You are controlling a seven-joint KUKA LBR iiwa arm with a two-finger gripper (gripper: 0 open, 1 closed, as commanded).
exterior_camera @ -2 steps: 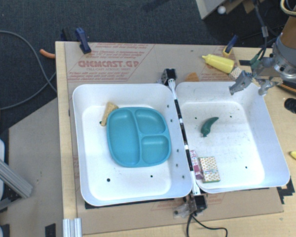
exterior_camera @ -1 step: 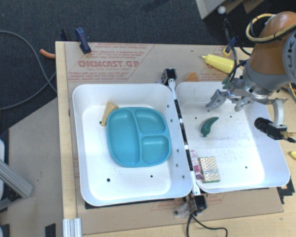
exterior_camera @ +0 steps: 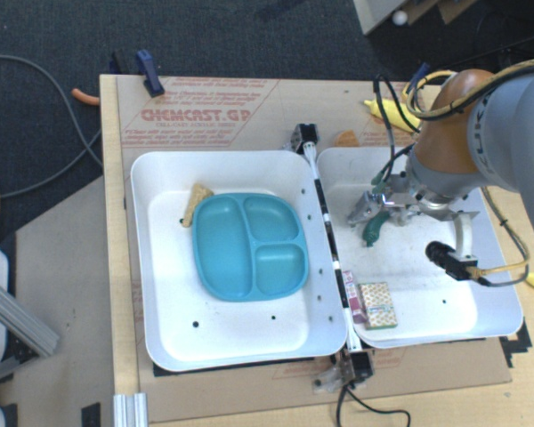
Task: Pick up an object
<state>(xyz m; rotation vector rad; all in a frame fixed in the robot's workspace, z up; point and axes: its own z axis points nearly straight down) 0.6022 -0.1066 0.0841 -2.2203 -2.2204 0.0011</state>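
Tool (exterior_camera: 375, 210) hovers in the right bin (exterior_camera: 489, 323), fingers spread and gripping nothing, over a green object (exterior_camera: 374, 230) near the bin's left wall — best drop straight, close squarely.

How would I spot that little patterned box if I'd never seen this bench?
Find the right white bin, under the grey arm. Look to its near-left corner: the small patterned box lies flat there, beside the divider. It is the only speckled, squarish thing in that bin.

Dark carpet floor (exterior_camera: 53, 25) surrounds a brown board-covered bench (exterior_camera: 196, 114); perhaps a cable (exterior_camera: 49, 83) lies left.
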